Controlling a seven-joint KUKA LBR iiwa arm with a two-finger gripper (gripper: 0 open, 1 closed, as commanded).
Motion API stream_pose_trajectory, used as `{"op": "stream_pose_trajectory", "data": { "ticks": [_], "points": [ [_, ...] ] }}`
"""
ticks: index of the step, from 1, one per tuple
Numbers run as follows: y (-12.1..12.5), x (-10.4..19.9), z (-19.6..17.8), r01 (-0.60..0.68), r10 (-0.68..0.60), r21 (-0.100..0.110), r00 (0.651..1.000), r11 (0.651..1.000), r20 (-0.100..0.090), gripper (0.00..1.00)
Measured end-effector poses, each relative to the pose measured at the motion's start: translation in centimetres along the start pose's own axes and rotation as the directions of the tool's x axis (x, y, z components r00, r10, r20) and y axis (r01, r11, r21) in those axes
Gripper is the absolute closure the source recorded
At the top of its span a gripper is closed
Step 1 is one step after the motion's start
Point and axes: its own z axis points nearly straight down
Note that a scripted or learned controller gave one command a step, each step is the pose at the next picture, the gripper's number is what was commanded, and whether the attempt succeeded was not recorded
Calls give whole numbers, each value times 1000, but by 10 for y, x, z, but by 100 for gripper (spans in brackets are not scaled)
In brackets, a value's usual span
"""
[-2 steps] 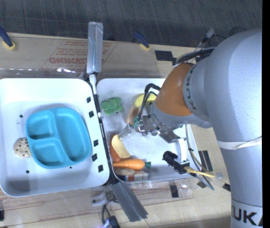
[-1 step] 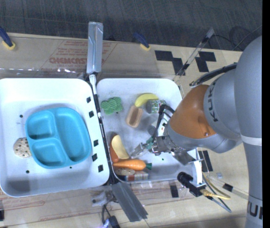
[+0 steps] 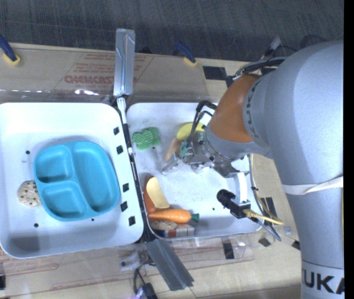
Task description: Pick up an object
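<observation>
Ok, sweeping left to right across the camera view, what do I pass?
Cookie → blue divided tray → green toy → carrot → tool → orange wrist band.

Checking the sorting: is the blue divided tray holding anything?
Empty. All three compartments of the blue tray show bare blue; the cookie lies beside it on the bin floor.

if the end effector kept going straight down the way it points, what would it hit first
Probably the bare floor of the right bin. The end effector points down between the green toy and the yellow one, though depth is hard to judge from above.
</observation>
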Motion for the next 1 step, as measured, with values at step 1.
{"op": "stream_pose_trajectory", "data": {
  "ticks": [1],
  "points": [
    [-64, 14, 0, -1, 1, 2, 1000, 1000, 0, 0]
  ]
}}
